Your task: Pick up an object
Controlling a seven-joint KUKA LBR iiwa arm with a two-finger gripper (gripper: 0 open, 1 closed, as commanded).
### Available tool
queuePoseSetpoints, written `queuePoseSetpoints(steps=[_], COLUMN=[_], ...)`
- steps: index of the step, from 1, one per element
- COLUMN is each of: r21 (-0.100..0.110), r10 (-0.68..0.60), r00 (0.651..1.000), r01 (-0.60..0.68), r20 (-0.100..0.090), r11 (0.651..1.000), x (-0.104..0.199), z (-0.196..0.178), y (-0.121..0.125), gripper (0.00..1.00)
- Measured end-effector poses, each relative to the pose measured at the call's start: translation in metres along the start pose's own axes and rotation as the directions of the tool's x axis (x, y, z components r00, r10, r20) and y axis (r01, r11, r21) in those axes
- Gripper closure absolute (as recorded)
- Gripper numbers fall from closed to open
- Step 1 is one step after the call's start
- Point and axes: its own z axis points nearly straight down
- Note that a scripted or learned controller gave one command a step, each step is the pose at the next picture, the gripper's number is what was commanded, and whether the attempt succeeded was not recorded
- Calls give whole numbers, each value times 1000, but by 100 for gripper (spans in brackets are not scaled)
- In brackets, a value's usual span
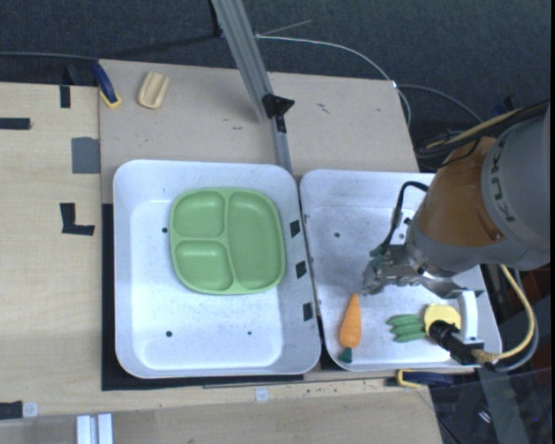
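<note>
Carrot (351,322), orange toy with a green stub at its lower end, is the likeliest pick target: it lies in the right bin (333,192), near that bin's front-left corner, long axis roughly upright in the view, tilted a little. Gripper (381,276) hangs just above and to the right of the carrot's top end, near but not touching as far as this angle shows. Finger state: cannot tell, the tips are dark, small and bunched against the wrist body, no clear gap visible. Nothing seen between them, so no hold claimed.

2 other candidates in the same bin: a green leafy or bean-like toy (406,326) and a yellow round piece (441,317) just beside it, both toward the front-right, partly under the arm's bulk. Arm (481,202) comes in from the right with the orange band over the bin, so the wrist is placed low on the bin's middle, probably to drop onto whatever is closest, i.e. the carrot.

Left bin (129,340) holds a green 3-compartment plate (228,240), lying flat toward the back, well apart from the gripper. Not part of this try, judging by position.

Step judgement: approach, pre-grasp. Risk: carrot is rounded and close to the bin wall, could roll or get pushed aside.
</note>
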Motion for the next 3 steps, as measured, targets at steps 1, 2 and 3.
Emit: queuePoseSetpoints(steps=[1,2,3], r21=[-9,-10,-10], r10=[0,1,0], r00=[1000,1000,1000], r01=[0,-1,0], r20=[3,3,3], r11=[1000,1000,1000], x=[-5,-14,-14], z=[-61,-119,-171], y=[4,1,2], gripper=[100,100,100])
